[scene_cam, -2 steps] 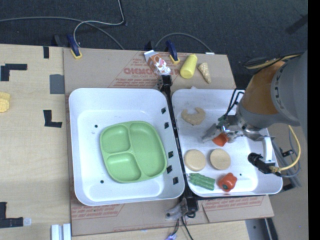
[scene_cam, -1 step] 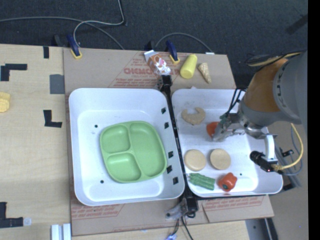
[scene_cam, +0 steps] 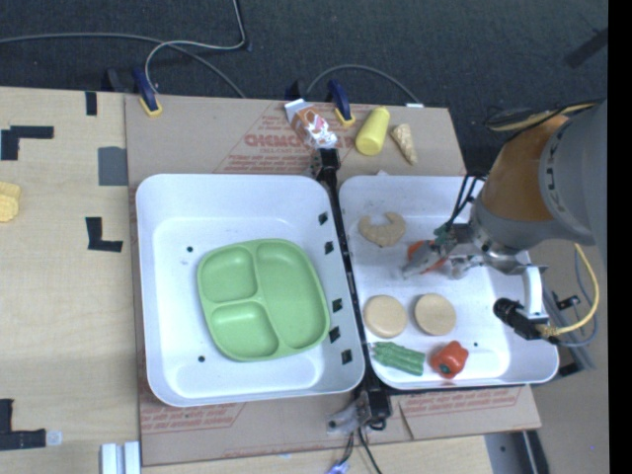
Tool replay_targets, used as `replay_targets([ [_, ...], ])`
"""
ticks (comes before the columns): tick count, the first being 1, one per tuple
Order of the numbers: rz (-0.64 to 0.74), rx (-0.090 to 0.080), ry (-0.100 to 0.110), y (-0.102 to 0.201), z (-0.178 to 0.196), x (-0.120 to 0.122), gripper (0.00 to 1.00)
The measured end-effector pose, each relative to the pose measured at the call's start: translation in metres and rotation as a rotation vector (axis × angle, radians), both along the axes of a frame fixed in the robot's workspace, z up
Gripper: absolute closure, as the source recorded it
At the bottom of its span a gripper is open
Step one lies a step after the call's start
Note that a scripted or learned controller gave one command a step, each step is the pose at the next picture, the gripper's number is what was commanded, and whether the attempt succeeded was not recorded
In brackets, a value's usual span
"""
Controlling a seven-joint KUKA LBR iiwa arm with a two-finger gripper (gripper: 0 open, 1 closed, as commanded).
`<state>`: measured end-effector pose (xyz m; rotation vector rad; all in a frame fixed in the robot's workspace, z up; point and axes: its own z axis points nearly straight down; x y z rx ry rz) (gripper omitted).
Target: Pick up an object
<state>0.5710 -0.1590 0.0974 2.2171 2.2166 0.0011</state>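
My gripper hangs low over the middle of the right bin, reaching in from the right. A small red-orange bit shows right at its tip; whether it is held is unclear. A tan curved piece lies just up and left of the gripper. Two round tan discs lie below it. A green vegetable and a red one rest along the bin's front edge.
The left bin holds a green divided plate. Behind the bins, on the cardboard, lie a yellow cylinder, a tan cone and a small packet. Cables run across the dark floor at the back.
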Motion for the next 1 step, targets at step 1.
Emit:
replay_targets([
  [1,0.003,0.003,0.000,0.0111,-0.0107,0.0711,0.00],
])
